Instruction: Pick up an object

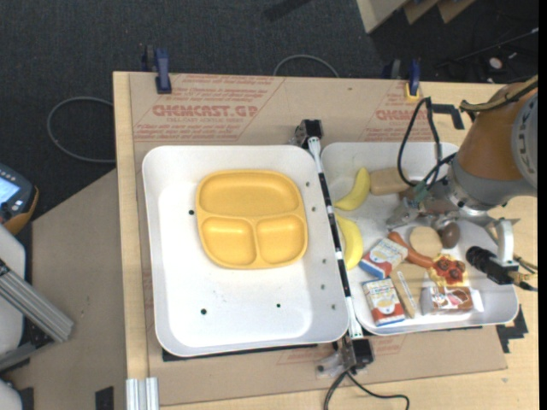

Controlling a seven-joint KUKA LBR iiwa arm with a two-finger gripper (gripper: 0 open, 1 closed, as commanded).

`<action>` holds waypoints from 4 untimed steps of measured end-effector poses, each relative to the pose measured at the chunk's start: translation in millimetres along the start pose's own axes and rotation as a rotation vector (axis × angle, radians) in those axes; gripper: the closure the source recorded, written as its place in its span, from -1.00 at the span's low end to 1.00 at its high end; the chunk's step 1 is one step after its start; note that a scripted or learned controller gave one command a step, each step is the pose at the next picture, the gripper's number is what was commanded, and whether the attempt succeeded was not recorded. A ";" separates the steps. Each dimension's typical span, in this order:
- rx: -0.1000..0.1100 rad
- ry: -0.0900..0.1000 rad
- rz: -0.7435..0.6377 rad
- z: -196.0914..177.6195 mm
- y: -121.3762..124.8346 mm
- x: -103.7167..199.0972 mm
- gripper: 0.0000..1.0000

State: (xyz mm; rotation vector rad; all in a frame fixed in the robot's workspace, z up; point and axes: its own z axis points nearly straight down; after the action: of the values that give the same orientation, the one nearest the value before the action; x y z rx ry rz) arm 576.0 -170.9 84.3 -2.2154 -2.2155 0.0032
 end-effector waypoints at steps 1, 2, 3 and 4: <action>-0.005 0.005 0.001 -0.8 -66.1 -52.4 -1.00; -0.014 -0.005 -0.006 -1.0 11.3 -22.6 -1.00; -0.001 -0.004 0.007 0.3 -93.9 -37.4 -1.00; -0.015 -0.007 -0.006 -1.1 -0.2 -28.0 -1.00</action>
State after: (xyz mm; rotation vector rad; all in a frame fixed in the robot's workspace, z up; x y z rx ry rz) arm 575.9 -198.9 85.3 -2.2203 -2.2334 -0.0059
